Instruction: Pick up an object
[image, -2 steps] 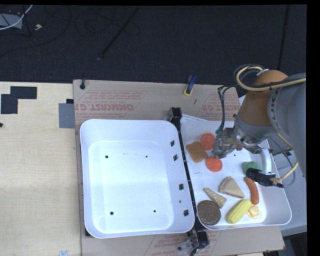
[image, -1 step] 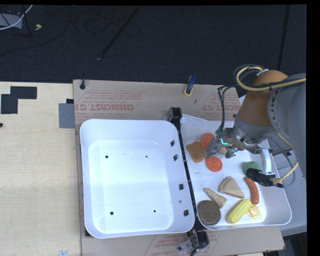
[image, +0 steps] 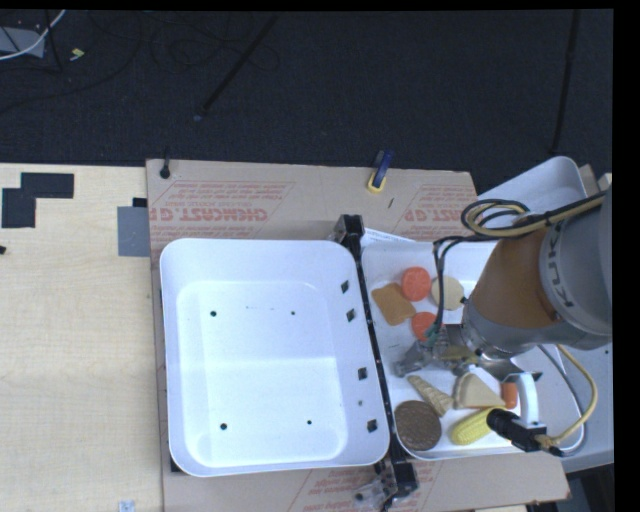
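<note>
**Down in the right bin, choosing among the play food**

I reach in from the right, with my grey arm (image: 560, 285) folded over the right bin (image: 395, 255), because that bin holds everything worth picking. The left bin (image: 190, 300) beside it is bare white plastic, so nothing draws me there.

The objects lie bunched in 1 loose cluster. An orange round piece (image: 417, 282) sits next to a pale cream one (image: 450, 292), with a tan bread-like slab (image: 392, 304) just left of them. A small red piece (image: 424, 324) lies below those. Nearer the camera are a cone-shaped piece (image: 428, 391), a dark brown disc (image: 417, 425), a pale wedge (image: 478, 392) and a yellow piece (image: 468, 429). They crowd each other, so I judge that a clean grasp on any 1 will be awkward.

My gripper (image: 425, 352) is low in the middle of this cluster, its metal fingers pointing left toward the divider between the 2 bins. The tips sit just below the small red piece and just above the cone. Whether they are spread or pressed together I cannot tell: they blur into a single grey shape. I see nothing between them, so I claim no hold. My likeliest target is the small red piece or the cone, both just beside the tips.
</note>
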